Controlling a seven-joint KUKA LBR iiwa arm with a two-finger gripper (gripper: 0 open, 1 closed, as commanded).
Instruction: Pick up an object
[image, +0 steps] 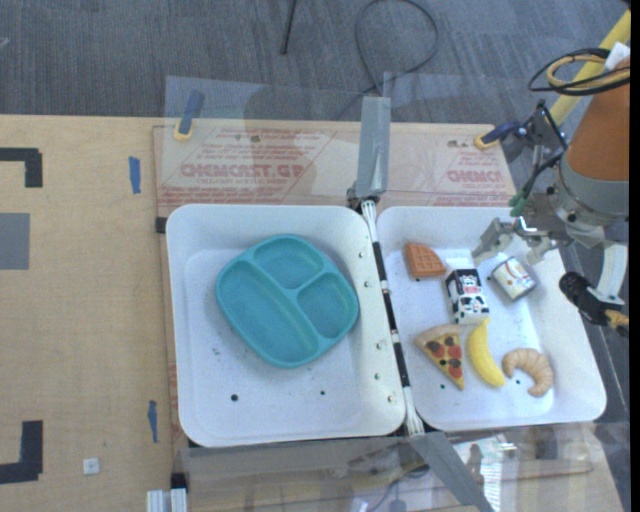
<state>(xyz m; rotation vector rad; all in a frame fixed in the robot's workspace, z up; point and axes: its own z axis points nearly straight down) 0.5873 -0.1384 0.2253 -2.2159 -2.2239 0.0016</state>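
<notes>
We see the claw (517, 238) spread open and holding nothing, hovering over the right bin's (590, 395) far edge, just above a small can (513, 279). Beside it lie a waffle (424, 261), carton (466, 294), pizza slice (444, 354), banana (485, 353) and croissant (529, 368). The left bin (200, 400) carries a teal plate (287, 299) with open floor around it.
</notes>
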